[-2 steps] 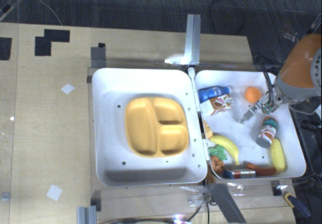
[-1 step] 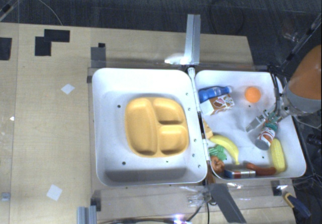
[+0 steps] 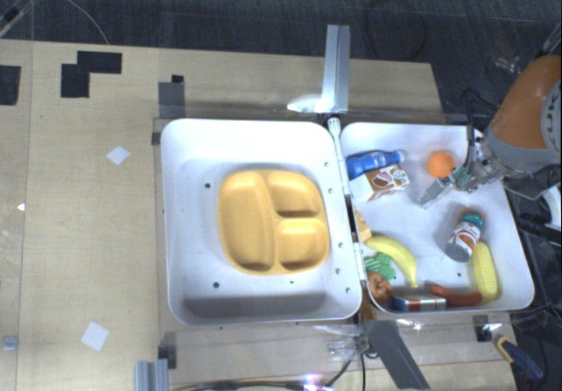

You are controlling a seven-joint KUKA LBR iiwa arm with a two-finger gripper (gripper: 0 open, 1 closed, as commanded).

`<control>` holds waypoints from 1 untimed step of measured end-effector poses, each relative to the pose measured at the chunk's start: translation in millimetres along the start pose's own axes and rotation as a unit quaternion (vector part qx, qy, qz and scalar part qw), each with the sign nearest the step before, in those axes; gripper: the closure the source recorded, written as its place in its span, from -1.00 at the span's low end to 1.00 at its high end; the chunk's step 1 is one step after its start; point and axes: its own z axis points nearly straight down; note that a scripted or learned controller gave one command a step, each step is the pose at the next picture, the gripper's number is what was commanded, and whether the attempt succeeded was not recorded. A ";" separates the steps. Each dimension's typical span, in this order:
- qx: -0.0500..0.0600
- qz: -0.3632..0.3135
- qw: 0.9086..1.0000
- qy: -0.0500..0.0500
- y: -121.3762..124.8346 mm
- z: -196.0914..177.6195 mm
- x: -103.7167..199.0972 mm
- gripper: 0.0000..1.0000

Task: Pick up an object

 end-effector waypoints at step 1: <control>-0.004 -0.004 1.000 -0.005 3.9 -15.3 -1.4 1.00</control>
